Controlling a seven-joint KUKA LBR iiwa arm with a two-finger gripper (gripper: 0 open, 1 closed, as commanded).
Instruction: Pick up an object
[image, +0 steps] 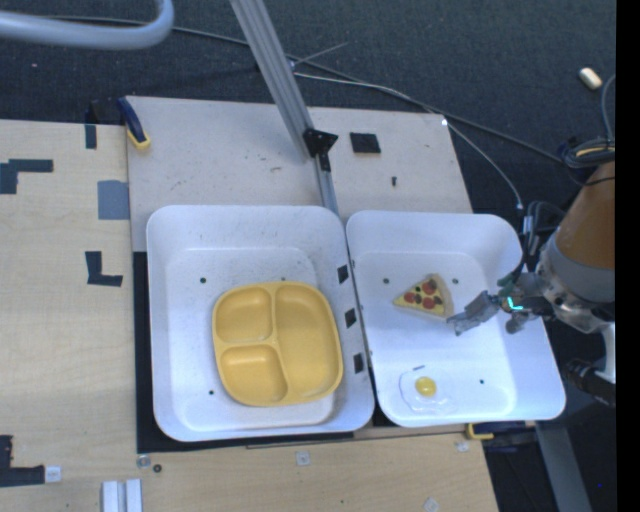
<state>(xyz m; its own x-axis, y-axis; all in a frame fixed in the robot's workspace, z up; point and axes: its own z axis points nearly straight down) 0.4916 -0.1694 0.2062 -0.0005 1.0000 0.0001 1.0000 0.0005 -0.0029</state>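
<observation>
Two white bins side by side on the bench. In the left bin (170, 300), far to the left of the jaws, a yellow tray (277, 343) with three compartments, all bare, lying a little toward the bin's near side. In the right bin (470, 235), a pizza slice (425, 296) near the middle and a fried egg (424, 387) close to the near wall. Gripper (466, 321) reaching in over the right wall of that bin, grey fingers pointing left and low above the floor; impossible to tell from this slant whether the jaws stand wide or narrow, and nothing seen between them. Pizza slice just beside the jaw tips, a little to their left and farther from the camera, apart from them, not touching. Egg nearer the camera than the jaws, well apart from them. Bare white floor around both toys, with open room between the slice and the far wall and between the egg and the right wall. Dividing walls of the two bins touching, well to the left of the jaws.
</observation>
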